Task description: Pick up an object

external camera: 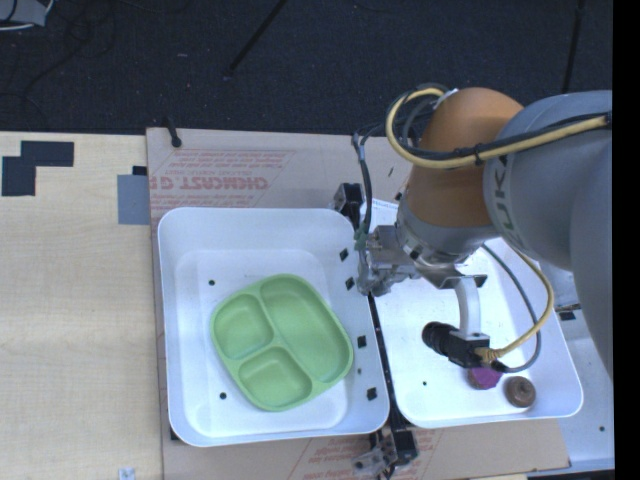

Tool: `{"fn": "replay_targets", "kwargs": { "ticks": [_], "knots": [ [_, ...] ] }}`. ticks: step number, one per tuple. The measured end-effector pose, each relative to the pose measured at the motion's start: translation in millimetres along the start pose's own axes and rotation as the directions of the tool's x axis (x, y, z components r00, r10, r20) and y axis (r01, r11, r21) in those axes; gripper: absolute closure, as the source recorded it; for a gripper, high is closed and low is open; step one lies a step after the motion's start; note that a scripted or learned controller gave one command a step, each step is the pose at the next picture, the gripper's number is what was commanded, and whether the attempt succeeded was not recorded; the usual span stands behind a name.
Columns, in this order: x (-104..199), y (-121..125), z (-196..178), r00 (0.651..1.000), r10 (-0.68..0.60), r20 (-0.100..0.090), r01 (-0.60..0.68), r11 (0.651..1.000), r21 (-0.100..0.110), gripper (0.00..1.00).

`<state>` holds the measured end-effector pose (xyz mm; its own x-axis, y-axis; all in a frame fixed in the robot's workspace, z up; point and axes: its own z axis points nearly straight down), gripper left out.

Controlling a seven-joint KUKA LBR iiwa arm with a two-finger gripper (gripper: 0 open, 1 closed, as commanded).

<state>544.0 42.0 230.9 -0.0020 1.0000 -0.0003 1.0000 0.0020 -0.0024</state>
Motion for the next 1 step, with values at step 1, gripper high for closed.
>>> {"fn": "replay_targets", "kwargs": {
  "ticks": [1],
  "knots": [
    [57.2,23.7,1.1,1.000,-0.002,0.000,0.002,1.000,-0.001,1.00]
  ]
}}
